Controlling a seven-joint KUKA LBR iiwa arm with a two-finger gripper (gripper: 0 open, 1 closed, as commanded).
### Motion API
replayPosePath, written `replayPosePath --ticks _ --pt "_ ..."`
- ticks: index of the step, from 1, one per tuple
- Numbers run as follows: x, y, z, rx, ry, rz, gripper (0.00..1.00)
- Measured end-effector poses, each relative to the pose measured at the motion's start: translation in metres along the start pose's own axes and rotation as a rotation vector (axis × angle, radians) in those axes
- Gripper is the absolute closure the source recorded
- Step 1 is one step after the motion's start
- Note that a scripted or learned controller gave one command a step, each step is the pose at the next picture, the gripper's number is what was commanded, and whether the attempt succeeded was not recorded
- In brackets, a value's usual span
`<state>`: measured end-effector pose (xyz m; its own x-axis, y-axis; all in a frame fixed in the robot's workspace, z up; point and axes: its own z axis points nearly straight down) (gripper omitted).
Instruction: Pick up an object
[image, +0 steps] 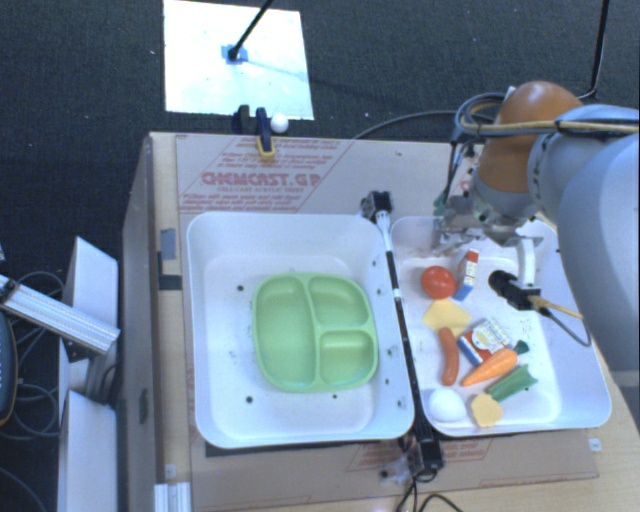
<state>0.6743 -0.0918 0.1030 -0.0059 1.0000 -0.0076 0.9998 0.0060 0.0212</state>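
Note:
My gripper (456, 232) hangs over the back end of the right bin (585, 385), reaching in from the right. Just in front of it lie a red tomato (437, 281) and a small blue, white and red tube (467, 274). Further forward are a yellow cheese wedge (447, 316), a red sausage (449, 357), a small printed packet (487, 335), an orange carrot (490, 367), a green piece (513, 384), a white egg (447, 404) and a yellow piece (487, 410). Nothing is seen held.
The left bin (215, 300) holds a green divided plate (315, 331). A black bar (392, 290) runs along the seam between the bins. The bench's cardboard top (262, 180) lies behind them, and a white sheet (235, 60) lies on the floor beyond.

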Motion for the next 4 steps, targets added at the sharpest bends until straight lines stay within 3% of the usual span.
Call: replayPosePath --ticks 1,2,3,4 --pt "0.000 0.000 0.000 0.001 0.000 0.000 0.00" --pt "-0.004 -0.035 0.018 0.020 0.008 0.005 0.00" --pt "-0.003 -0.033 0.006 0.015 0.012 0.004 1.00" --pt "-0.003 -0.033 0.006 0.015 0.011 0.004 0.00"
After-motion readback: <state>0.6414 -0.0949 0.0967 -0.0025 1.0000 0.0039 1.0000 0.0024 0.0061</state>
